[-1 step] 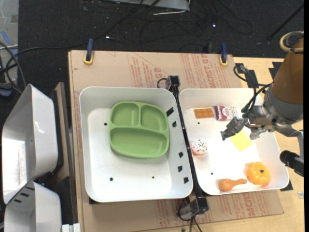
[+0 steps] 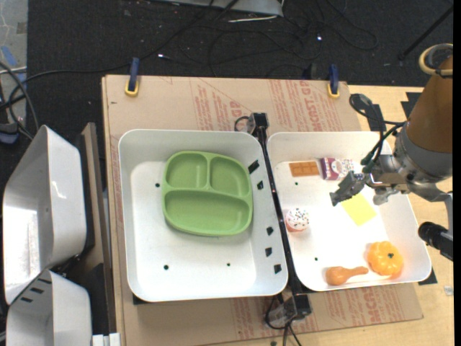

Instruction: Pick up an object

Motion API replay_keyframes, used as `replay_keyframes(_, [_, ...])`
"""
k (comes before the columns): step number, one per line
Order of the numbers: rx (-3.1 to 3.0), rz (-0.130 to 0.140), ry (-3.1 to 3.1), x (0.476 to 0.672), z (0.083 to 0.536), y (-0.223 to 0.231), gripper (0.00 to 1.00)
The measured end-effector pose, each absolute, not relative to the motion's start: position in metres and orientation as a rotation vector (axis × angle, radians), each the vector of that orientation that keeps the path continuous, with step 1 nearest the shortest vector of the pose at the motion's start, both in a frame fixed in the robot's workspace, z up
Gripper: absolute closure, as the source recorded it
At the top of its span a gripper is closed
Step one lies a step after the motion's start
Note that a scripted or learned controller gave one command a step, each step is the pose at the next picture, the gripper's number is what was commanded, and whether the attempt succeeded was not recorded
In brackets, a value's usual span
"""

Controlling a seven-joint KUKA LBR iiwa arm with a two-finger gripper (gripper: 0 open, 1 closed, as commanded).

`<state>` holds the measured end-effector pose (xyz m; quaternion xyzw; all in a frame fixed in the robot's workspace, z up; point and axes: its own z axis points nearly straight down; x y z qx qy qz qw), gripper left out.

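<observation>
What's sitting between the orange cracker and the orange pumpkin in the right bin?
In the camera view, the yellow square lies between the cracker and the pumpkin, with the gripper hovering at its upper left edge.

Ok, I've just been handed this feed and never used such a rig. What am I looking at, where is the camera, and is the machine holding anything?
One fixed camera looks down at a slant on a bench with two shallow white bins. The grey and orange shape on the right is the robot arm; its end effector hangs over the right bin.

The left bin holds a green divided plate.

The right bin holds an orange cracker-like piece, a small dark packet, a yellow square just below the end effector, a pink-and-white cupcake toy, an orange pumpkin toy and a small orange gourd.

Nothing is visibly between the end effector's fingers, so I would not count anything as picked up.
</observation>
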<state>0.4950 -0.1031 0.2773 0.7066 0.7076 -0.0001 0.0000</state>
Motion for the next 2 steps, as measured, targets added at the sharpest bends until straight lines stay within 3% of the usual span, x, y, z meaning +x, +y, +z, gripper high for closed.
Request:
replay_keyframes(1, [2.226,-0.004,2.221,0.486,0.229,-0.103,0.00])
replay_keyframes(2, [2.227,-0.005,2.223,0.496,0.174,-0.100,0.00])
